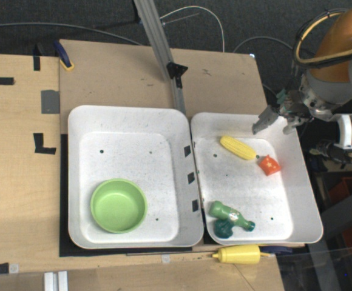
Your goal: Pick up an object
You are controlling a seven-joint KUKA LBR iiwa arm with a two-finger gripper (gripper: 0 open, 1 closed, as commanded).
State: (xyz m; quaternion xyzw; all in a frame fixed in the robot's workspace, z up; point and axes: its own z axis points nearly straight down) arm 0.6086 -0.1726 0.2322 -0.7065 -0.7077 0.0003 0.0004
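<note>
So, stage: early; I judge nothing has been picked up yet.
My gripper [279,121]: at the right bin's 1 o'clock corner, over its far rim, hanging from my wrist at the view's 3 o'clock edge. Two fingers show, spread a little, with nothing between them.
Right bin [297,220]: holds my likely targets, all lying on its floor.
Corn [238,148]: the nearest piece, just toward 7 o'clock from my fingertips, lying slantwise in the bin's upper half.
Orange piece [270,165]: just beside the corn's lower end, toward 4 o'clock from it; whether they touch I cannot tell.
Green bottle [230,217]: at the bin's 7 o'clock corner, well apart from me.
Left bin [79,180]: a green bowl [119,205] sits at its 7 o'clock corner, far from my reach line.
Yellow bottle [239,254]: outside the bins, on the bench just past the right bin's 6 o'clock rim.
Done: arrival near the right bin, as it looks.
Left: choose a piece, likely the corn, descend, pinch, lift.
</note>
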